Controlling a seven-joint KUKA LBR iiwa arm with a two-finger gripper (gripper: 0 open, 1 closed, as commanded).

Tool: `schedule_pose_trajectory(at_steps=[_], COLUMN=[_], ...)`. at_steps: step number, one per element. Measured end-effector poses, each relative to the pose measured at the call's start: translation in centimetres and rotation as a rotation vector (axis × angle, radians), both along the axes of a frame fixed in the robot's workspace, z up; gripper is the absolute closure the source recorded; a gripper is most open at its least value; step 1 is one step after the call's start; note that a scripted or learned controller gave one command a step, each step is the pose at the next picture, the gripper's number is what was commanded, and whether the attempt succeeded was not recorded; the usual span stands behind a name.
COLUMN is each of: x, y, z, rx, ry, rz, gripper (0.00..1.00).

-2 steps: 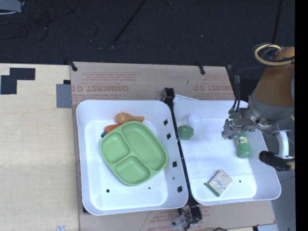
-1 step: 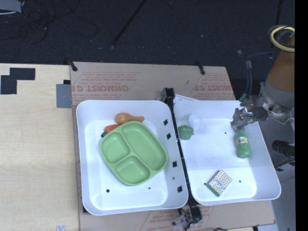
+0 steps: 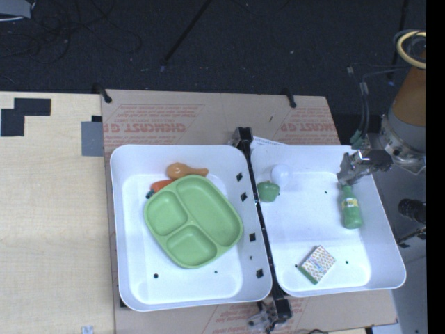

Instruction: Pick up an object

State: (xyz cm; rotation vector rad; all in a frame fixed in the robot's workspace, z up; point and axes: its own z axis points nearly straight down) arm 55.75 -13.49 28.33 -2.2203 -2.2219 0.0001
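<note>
surface: two white bins (image 3: 132, 284) on cardboard with mirrored red print, unreadable; pale wood bench left, dark floor far.
gripper (image 3: 350, 171): over right bin's far right edge; finger gap can't tell, nothing seen held.
green bottle (image 3: 351, 211): right bin, just near of gripper, lying, long axis near-far; label unreadable.

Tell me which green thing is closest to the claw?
The green bottle in the right bin, lying just below the claw. The green ball and the green plate sit farther left.
</note>
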Motion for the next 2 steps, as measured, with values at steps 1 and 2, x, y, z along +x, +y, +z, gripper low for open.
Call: schedule_pose_trajectory(at_steps=[1, 2], x=[1.3, 1.8], y=[5.8, 11.3], z=[-1.3, -3.2], rx=[0.002, 0.002], ry=[0.004, 0.005], rz=[0.004, 0.003], gripper=[1.00, 1.00])
